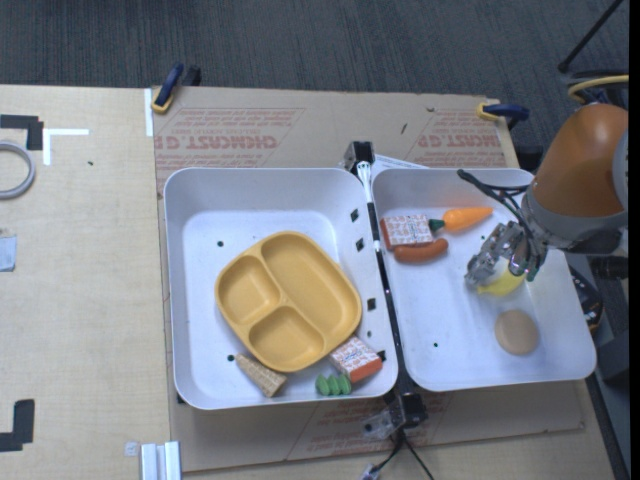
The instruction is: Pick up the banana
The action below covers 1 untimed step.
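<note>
Banana lay in the right bin, toward its right side, showing as a small yellow patch directly beneath the tool. The tool sat low over that bin, its metal fingers pointing down and left and overlapping the upper part of the fruit. Whether the fingers were parted or closed, and whether they touched the banana at all, could not be told from this slanted overhead view. The grey arm with its orange band reached in from the right edge.

In the same bin, a round tan disc lay just below the banana, apart from it. Near the bin's upper left corner sat a small red-and-white box, a carrot to its right, and a sausage just under the box.

The left bin held a yellow divided plate near its middle. Along its lower edge lay a tan wedge, a green piece and a red-and-white packet touching the plate's rim. Both bins rested on a cardboard sheet on the surface.
</note>
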Each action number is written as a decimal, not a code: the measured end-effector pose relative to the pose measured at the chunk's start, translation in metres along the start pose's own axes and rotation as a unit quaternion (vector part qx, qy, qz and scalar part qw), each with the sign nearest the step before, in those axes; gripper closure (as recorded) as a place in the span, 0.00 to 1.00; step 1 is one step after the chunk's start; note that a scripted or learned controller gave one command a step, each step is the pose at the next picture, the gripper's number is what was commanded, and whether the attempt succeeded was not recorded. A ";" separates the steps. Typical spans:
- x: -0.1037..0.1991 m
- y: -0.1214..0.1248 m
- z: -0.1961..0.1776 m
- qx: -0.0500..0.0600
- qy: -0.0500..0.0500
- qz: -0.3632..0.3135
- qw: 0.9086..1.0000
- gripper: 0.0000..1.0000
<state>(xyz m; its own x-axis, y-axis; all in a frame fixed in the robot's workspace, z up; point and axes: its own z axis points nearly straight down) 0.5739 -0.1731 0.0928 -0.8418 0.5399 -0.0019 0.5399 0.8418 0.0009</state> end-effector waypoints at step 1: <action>0.006 -0.034 0.000 0.000 0.000 -0.270 0.963 1.00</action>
<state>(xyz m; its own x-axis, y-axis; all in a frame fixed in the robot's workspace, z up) 0.5509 -0.1984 0.0928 -0.9997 0.0229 -0.0026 0.0229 0.9997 0.0005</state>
